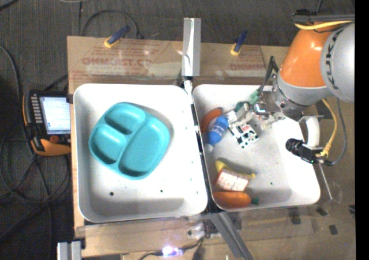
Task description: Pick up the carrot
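The carrot (232, 198) lies along the right bin's (288, 195) near wall, touching a small packet (231, 181), well apart from the gripper (247, 128), whose fingers' spread cannot be told, with bare floor to its right.

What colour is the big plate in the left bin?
The plate is turquoise blue, with three compartments, seen in the camera view.

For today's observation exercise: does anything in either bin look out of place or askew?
Nothing looks spilled or damaged. The teal divided plate sits skewed in the left bin. The right bin's items lie jumbled, and the carrot lies against its near wall.
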You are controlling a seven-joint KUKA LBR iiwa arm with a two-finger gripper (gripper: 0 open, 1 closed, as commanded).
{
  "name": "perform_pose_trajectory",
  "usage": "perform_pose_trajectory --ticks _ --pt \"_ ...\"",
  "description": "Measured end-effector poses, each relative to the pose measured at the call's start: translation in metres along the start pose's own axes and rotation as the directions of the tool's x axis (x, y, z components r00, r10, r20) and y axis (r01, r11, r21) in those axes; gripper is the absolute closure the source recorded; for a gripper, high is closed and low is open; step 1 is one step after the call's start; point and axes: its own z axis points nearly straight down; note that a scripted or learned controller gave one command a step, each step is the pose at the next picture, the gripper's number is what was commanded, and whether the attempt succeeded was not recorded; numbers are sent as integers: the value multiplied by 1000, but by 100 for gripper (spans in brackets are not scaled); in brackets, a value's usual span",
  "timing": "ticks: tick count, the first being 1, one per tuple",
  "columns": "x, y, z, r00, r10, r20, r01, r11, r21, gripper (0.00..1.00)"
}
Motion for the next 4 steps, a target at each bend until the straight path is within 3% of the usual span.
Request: perform_pose_trajectory --ticks 1,2,3,4 --pt "1 0 -8 1000 -1 -1 1 1000 2 100" --pt "63 -4 -42 940 340 1 -340 940 -1 100" --pt "44 -76 -89 871 492 3 -492 871 -1 100" --pt "116 -86 -76 822 570 2 -570 822 0 100"
